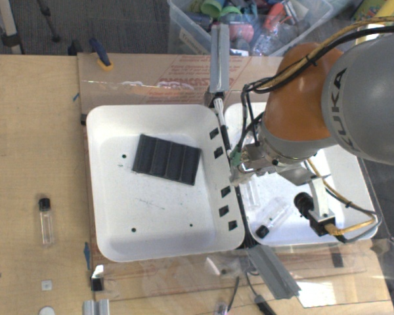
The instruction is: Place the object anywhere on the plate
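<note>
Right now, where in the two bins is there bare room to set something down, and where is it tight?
Left bin: bare floor in front of the dark ribbed plate, toward the near rim, plus a strip along the left wall. Right bin: crowded; the arm hangs over it, and a clear vial lies near the divider.

Materials and finishes. Bench top (26,143): pale wood-grain board, matt. Left bin (105,235) and right bin (361,176): smooth white plastic with a soft sheen, faintly scuffed on the left floor. Plate (167,159) in the left bin: dark grey, matt, ribbed in parallel strips. Arm (368,104): smooth grey casing, semi-gloss; its band (302,97): glossy orange. Vial (270,216) in the right bin: clear, glassy, with a black cap; a similar vial (46,220) lies on the bench at left. Far tote (249,12): translucent plastic holding bright, glossy plastic items. Cardboard sheet (151,77) beyond the bins: brown, matt.
</note>
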Controlling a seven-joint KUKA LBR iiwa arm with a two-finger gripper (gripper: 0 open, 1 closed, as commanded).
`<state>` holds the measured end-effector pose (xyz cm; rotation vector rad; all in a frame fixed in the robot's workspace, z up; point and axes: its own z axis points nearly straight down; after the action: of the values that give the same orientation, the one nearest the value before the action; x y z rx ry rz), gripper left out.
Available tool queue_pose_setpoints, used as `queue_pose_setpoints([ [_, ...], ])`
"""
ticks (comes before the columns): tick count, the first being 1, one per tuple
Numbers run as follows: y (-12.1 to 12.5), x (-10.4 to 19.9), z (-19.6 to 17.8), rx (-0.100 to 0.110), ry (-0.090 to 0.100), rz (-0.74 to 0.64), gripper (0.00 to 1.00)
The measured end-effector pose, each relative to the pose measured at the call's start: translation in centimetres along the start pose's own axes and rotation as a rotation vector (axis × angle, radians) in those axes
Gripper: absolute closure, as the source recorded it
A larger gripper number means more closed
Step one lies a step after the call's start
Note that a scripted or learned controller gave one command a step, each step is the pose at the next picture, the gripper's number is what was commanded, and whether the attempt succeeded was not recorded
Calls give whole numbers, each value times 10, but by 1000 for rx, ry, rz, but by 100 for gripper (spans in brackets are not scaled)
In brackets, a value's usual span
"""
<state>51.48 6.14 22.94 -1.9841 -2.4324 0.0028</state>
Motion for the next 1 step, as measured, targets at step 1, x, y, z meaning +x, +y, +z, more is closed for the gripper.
queue_pose_setpoints([
  [1,-8,46,17,2,0,213,100],
])
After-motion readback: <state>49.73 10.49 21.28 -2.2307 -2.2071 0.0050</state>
